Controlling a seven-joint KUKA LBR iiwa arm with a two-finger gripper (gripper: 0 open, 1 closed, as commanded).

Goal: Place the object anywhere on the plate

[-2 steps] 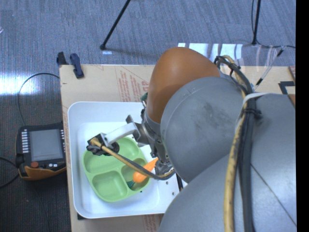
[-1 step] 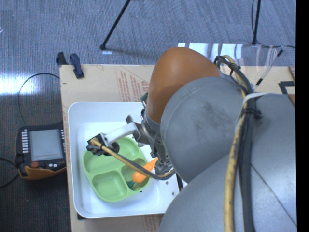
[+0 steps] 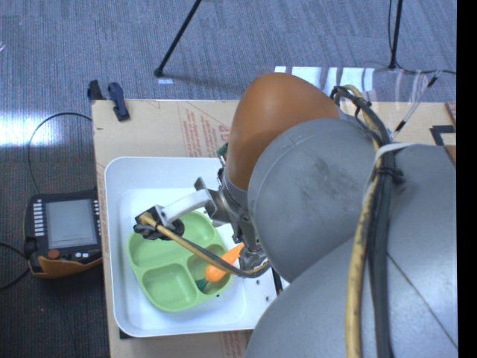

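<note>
blue-grey carpet and tripod legs behind a tan bench [image 3: 164, 129]; the left white bin [image 3: 119, 200] holds a green divided plate [image 3: 160, 289]. orange object [image 3: 216, 272] sits in the plate's right compartment, just beside the gripper [image 3: 250, 259]. claw open or closed: can't tell, the grey arm [image 3: 320, 200] is in front of it.

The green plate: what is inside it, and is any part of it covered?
In the green plate, an orange object shows at the right side; resting or held, I cannot tell. The grey arm covers the plate's right rim.
</note>
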